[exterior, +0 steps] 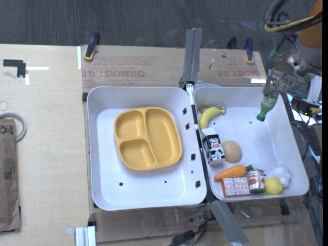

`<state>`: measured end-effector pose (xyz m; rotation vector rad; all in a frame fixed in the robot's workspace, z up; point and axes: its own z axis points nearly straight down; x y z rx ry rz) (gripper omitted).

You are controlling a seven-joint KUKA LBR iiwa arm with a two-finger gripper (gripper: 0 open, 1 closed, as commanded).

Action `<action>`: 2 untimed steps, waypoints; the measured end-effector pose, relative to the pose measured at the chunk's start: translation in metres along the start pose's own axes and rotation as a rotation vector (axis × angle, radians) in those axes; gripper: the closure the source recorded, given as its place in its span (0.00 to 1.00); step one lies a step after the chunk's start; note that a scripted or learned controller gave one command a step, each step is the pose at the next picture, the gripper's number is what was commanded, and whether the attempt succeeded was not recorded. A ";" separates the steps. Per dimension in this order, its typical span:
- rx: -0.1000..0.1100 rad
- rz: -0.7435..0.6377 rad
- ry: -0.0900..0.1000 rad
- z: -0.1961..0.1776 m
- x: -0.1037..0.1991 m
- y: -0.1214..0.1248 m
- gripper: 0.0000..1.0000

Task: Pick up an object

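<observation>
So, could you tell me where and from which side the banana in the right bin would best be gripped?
Probably across the middle of the banana, coming straight down from above. It lies flat on the bin floor, curved, with open floor on both long sides, while its stem end near the divider is thin and would likely slip.

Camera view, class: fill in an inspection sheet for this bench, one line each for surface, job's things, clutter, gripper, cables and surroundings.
Surface: two white bins side by side, left bin and right bin, on a wooden bench.
Job's things: green bottle between the gripper's fingers, lifted at the right bin's far right edge.
Clutter: in the right bin, banana, carton, brown ball, carrot, jar, lemon; in the left bin, yellow plate.
Gripper: gripper shut on the bottle.
Cables: black and yellow hoses looped above the wrist.
Surroundings: cardboard behind the bins, blue clamps, dark floor.
</observation>
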<state>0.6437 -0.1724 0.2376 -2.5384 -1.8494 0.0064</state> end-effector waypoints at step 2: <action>0.000 -0.158 0.000 -0.029 0.087 -0.057 1.00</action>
